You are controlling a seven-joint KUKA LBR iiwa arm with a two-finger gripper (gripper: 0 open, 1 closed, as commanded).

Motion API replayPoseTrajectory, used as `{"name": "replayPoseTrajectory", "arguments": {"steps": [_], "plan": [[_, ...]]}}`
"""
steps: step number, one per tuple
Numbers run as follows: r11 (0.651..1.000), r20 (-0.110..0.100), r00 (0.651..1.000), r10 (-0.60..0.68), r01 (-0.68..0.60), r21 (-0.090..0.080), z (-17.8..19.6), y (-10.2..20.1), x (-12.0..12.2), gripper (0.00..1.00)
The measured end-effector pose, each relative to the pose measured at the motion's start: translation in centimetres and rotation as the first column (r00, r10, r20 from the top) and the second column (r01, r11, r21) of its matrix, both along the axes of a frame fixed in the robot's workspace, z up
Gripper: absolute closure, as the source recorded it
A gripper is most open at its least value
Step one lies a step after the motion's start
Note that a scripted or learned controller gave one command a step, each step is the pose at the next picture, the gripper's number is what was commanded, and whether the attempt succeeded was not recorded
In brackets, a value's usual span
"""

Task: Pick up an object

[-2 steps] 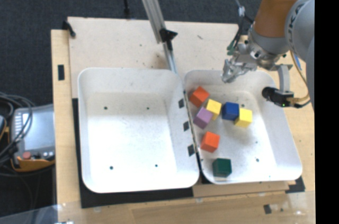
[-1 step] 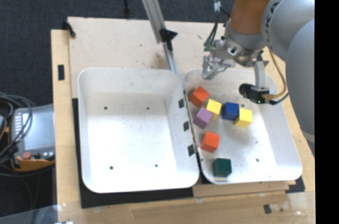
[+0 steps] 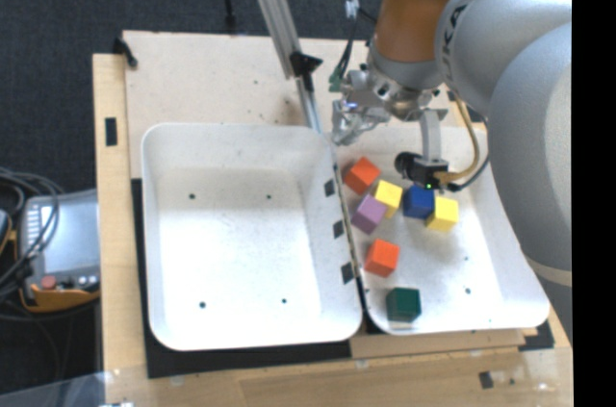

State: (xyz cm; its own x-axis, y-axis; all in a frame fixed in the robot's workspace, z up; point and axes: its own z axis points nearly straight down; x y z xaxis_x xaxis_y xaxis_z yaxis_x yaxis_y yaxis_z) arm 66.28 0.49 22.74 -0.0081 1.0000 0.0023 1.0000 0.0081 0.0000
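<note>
Small coloured cubes, the candidates for picking, lie loose in the right white bin (image 3: 500,294): an orange cube (image 3: 363,174) nearest the gripper (image 3: 348,128), with yellow, purple, blue, a second orange and a dark green cube (image 3: 403,304) beyond. The gripper hovers at the bin's far corner, above the orange cube, so this reads as the approach; next it must descend squarely. Whether it is open is unclear, since the wrist hides its tip.

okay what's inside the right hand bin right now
Seven blocks lie in the right bin: two orange, two yellow, purple, blue, green. The arm covers its far corner.
</note>
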Motion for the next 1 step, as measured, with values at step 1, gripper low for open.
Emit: {"name": "replayPoseTrajectory", "arguments": {"steps": [1], "plan": [[1.0,-0.001,1.0,0.0,0.0,0.0,0.23,5.9,-0.61,1.0]]}}
